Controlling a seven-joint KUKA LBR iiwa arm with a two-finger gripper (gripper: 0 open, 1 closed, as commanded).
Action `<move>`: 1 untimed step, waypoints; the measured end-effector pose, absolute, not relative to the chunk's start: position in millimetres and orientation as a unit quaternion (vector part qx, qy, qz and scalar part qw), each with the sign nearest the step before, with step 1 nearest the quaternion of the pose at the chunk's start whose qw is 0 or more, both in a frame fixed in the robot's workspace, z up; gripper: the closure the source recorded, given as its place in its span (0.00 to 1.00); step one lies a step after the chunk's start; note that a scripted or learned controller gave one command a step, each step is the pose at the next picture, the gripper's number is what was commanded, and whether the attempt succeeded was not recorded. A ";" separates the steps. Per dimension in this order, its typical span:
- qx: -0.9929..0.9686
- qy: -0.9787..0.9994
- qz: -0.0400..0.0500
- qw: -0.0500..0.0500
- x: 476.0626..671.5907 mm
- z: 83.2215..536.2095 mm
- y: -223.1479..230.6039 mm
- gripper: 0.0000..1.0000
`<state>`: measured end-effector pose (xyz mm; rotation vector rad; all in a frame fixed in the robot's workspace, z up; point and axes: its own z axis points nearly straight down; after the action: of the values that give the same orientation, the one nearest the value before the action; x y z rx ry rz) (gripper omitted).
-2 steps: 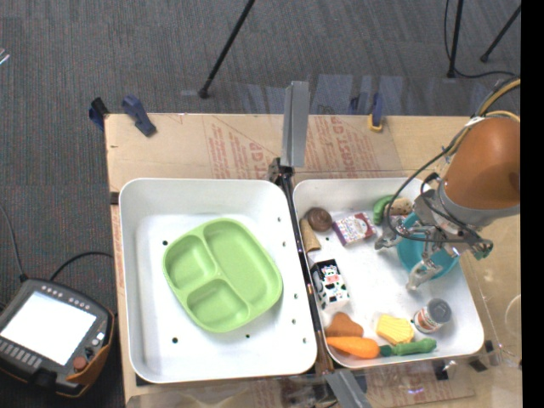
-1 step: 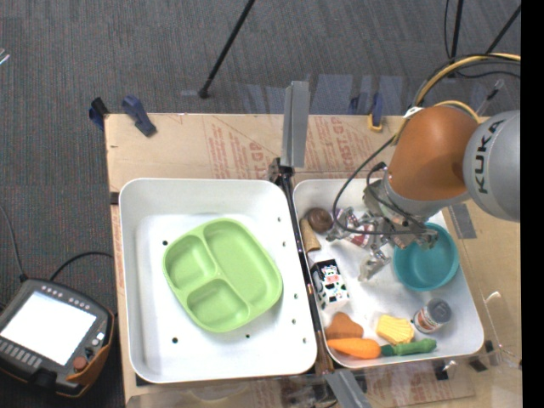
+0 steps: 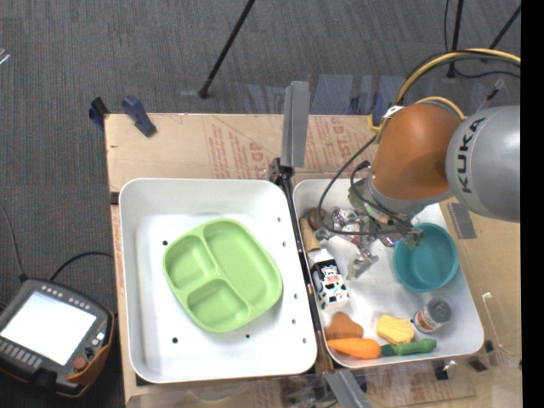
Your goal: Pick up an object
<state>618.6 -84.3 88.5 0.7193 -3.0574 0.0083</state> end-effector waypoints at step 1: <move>0.202 -0.979 -0.001 0.000 597.5 87.7 -129.2 0.00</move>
<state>597.5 -129.2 87.7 0.6361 -3.0772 -0.0021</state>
